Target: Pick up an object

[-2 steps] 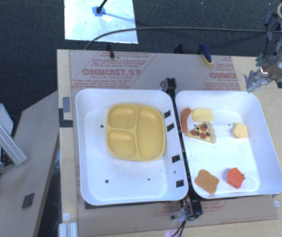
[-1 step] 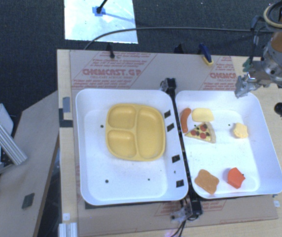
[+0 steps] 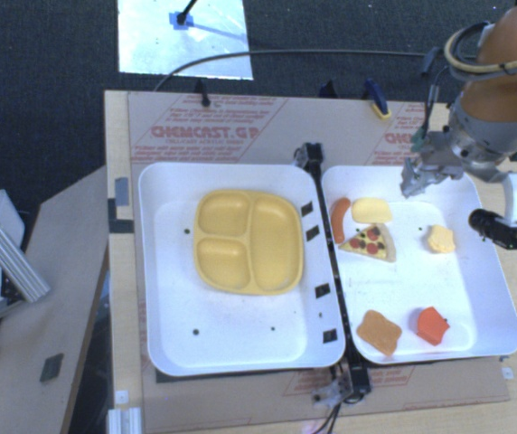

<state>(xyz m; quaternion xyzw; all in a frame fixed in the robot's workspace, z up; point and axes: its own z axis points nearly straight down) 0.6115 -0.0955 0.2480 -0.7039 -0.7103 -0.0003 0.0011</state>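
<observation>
Jaws (image 3: 416, 184) over right bin's (image 3: 475, 269) far edge (spread unclear), nothing seen held.

Lab: taped bins (image 3: 240, 355), robot arm (image 3: 502, 70)

1. Hot dog sausage (image 3: 339, 220): reddish-orange, elongated, lying flat, long axis roughly 12–6 o'clock, hard against the right bin's left wall.
2. Pale yellow piece (image 3: 371, 211): rounded, flat, just at 3 o'clock of the sausage, touching or nearly touching the pizza below.
3. Pizza slice (image 3: 371, 242): triangular, red and dark toppings, flat, at 6 o'clock of the yellow piece.
4. Small yellow chunk (image 3: 439, 239): lumpy, alone at 3 o'clock of the pizza, well apart.
5. Toast-like slice (image 3: 380, 333): orange-brown, flat, at 6 o'clock of the pizza, near the front wall.
6. Red-orange block (image 3: 432, 325): angular, just at 3 o'clock of the toast, apart from it.
</observation>
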